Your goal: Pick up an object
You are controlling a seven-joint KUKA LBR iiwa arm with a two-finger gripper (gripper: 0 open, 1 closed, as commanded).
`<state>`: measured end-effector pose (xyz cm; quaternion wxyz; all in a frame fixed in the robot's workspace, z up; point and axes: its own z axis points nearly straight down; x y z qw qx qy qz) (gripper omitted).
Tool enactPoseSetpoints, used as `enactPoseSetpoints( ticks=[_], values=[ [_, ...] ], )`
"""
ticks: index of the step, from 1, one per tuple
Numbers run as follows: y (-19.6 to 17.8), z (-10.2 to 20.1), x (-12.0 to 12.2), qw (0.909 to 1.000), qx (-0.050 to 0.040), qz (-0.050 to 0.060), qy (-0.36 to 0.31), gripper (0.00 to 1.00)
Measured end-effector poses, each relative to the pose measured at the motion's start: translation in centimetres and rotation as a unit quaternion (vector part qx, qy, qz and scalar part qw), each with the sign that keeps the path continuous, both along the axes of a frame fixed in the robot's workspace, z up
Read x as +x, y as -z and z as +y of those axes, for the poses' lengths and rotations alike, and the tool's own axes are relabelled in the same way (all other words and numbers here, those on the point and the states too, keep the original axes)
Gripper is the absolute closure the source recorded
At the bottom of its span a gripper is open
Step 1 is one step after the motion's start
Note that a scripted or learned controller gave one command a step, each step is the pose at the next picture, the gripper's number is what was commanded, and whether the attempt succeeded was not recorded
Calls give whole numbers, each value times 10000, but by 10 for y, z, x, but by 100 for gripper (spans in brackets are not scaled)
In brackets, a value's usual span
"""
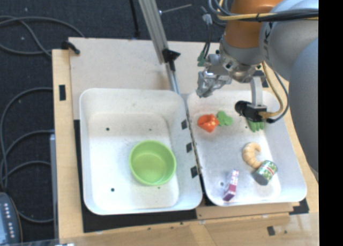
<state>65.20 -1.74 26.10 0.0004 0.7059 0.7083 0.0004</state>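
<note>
My gripper point(204, 90) hangs over the far left corner of the right bin point(289, 186), above and slightly left of a red-orange toy point(208, 123) with a green leafy piece point(225, 118) beside it. Nothing shows between the fingers. Further toward the front of that bin lie a pale yellow curved pastry-like piece point(250, 154), a small green and grey can point(266, 171) and a pink and white carton point(231, 185). A green object point(256, 125) lies near the bin's right side.
The left bin point(96, 105) holds a light green bowl point(153, 162) toward its front. A slanted aluminium bar point(154, 25) rises behind the bins. Cables lie on the dark floor at the left.
</note>
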Motion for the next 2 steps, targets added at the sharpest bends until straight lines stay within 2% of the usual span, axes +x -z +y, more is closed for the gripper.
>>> enactPoseSetpoints(
  ticks=[1, 2],
  values=[
    [-2, 54, 11, 10000, 2, -5, -18, 100],
    [15, 95, 29, 10000, -7, 0, -9, 100]
  ],
)
